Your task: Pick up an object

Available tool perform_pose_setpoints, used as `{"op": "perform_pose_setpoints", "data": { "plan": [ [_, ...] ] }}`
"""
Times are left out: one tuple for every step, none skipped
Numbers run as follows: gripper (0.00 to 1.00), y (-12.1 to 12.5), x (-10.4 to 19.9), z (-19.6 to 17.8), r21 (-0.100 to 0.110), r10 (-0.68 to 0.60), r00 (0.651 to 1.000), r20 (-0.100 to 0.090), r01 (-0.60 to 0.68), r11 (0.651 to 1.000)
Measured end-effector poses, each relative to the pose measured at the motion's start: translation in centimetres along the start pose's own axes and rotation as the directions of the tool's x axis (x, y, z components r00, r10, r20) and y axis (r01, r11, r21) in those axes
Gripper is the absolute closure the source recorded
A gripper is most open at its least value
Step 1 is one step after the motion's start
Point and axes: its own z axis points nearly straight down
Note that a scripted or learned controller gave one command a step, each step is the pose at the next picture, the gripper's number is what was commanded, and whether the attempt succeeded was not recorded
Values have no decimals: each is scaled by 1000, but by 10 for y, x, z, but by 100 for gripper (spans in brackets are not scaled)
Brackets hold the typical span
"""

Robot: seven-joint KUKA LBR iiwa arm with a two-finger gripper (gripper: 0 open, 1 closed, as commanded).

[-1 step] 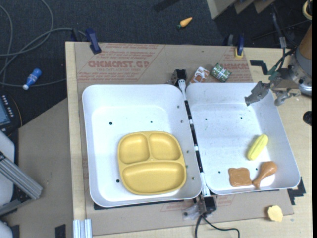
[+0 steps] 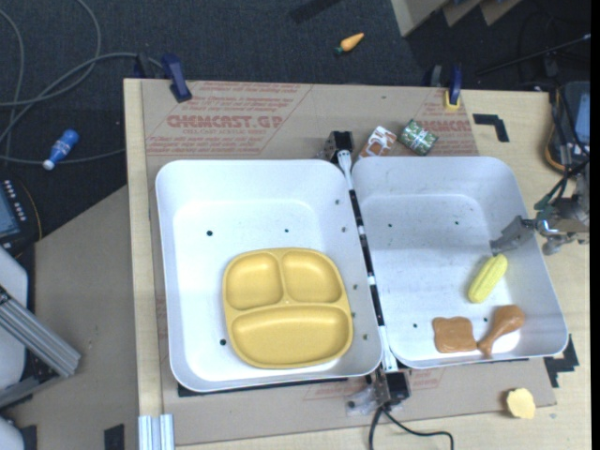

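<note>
Three toys crowd the right bin's [image 2: 441,181] near-right corner; its far-left floor lies open. Corn [image 2: 487,278] tilts, tip toward the gripper [image 2: 511,237]; grip state unclear.

arm [image 2: 574,216] cut off at right edge, tool [image 2: 511,236] fingers too small to tell

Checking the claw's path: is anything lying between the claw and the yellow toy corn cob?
No. The camera view shows only bare white bin floor between the claw and the yellow toy corn cob.
</note>
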Motion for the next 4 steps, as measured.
{"op": "perform_pose_setpoints", "data": {
  "plan": [
    [0,17,30,105,-1,-10,1000,-3,10,1000],
    [0,-45,1,52,-6,-2,1000,2,2,1000],
    [0,7,57,-24,-18,-15,1000,4,15,1000],
    [0,-37,53,107,-1,-4,1000,-1,4,1000]
  ]
}}
